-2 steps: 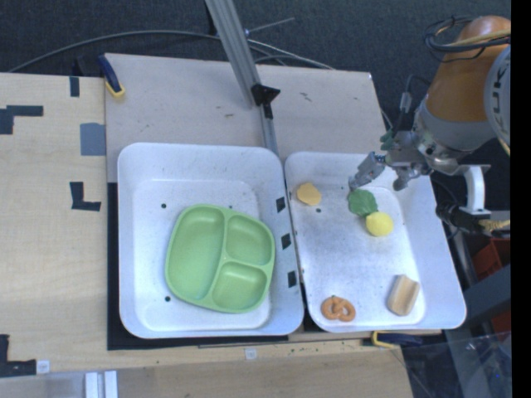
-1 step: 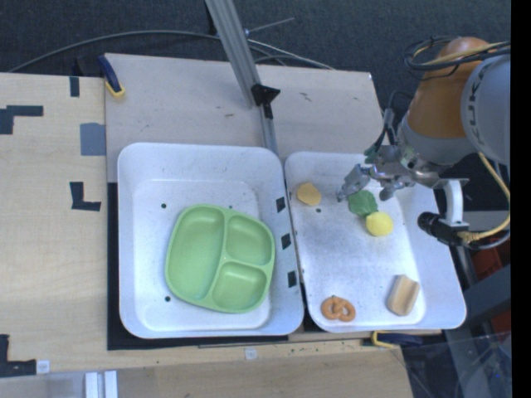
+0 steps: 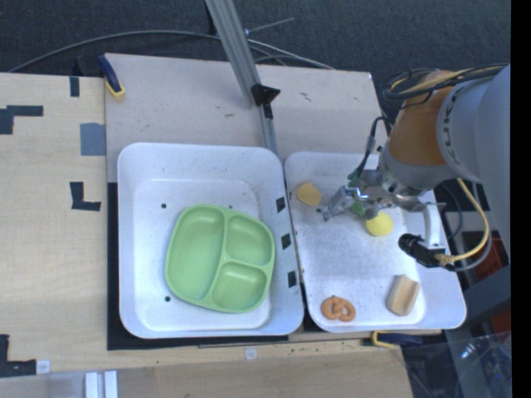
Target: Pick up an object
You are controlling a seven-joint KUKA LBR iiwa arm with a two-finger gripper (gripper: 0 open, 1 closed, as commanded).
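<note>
Nothing lifted yet: my tool (image 3: pixel 342 201) hangs low in the right bin (image 3: pixel 431 309), between orange piece (image 3: pixel 308 194) and yellow ball (image 3: pixel 379 224); grip unclear.

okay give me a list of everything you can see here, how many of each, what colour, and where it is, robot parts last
bins: 2, white, side by side on the bench
plate: 1, green, three compartments, in the left bin
yellow ball: 1, yellow, right bin, just below the tool
orange lump: 1, yellow-orange, right bin, upper left
pretzel: 1, orange-brown, right bin, near front edge
tan block: 1, tan, right bin, lower right
clamp: 1, blue and yellow, bench top left
pole: 1, grey, slanting over the bench
arm: 1, grey with orange band, from the right
tool: 1, over the right bin
</note>
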